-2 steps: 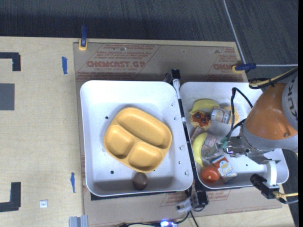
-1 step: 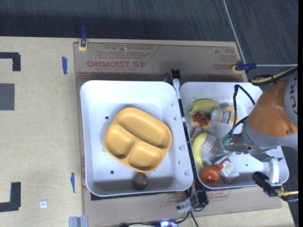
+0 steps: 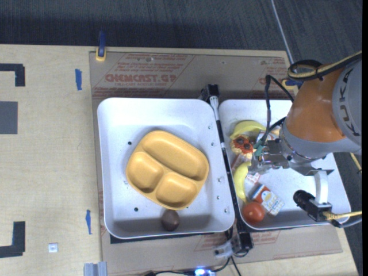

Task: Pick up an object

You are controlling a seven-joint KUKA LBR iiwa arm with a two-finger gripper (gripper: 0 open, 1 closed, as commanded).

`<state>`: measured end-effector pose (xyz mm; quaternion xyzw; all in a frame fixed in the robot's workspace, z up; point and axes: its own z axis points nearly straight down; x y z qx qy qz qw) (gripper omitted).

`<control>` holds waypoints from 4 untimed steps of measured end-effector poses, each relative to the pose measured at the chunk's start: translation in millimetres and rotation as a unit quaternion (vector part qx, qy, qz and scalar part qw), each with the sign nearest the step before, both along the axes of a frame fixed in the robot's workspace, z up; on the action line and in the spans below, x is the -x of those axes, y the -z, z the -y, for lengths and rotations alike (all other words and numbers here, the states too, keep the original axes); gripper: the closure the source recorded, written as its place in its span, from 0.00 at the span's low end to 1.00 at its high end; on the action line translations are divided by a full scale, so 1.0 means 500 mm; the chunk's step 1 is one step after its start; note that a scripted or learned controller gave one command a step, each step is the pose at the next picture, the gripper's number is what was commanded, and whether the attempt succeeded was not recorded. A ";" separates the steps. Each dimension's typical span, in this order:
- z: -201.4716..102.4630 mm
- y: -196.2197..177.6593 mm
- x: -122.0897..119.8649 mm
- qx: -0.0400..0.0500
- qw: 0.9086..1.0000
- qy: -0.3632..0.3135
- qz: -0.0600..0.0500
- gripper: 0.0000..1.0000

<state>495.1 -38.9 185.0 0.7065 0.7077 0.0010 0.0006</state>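
Observation:
My gripper [image 3: 263, 158] reaches down into the right bin [image 3: 339, 197], low over its left half. It hangs close above a yellow banana [image 3: 240, 180] that lies along the bin's left wall. A second yellow fruit [image 3: 247, 128] sits at the bin's far left, with a small red and orange item [image 3: 242, 145] just in front of it. A red tomato [image 3: 253, 211] rests in the near left corner beside a white and red packet [image 3: 269, 199]. Nothing shows between the gripper's tips from this angle, as the wrist hides them.
The left bin [image 3: 112, 131] holds a large yellow divided tray [image 3: 167, 168] and a small brown ball [image 3: 170, 219] by its near wall. A black divider [image 3: 221, 140] separates the bins. Bare wooden bench [image 3: 46, 154] lies to the left.

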 end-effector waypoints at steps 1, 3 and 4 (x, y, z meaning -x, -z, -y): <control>0.000 0.000 0.000 0.000 1.000 0.000 0.000 0.00; 0.115 0.195 0.030 0.004 1.000 0.004 0.002 0.00; 0.111 0.176 0.027 0.003 1.000 0.003 0.004 1.00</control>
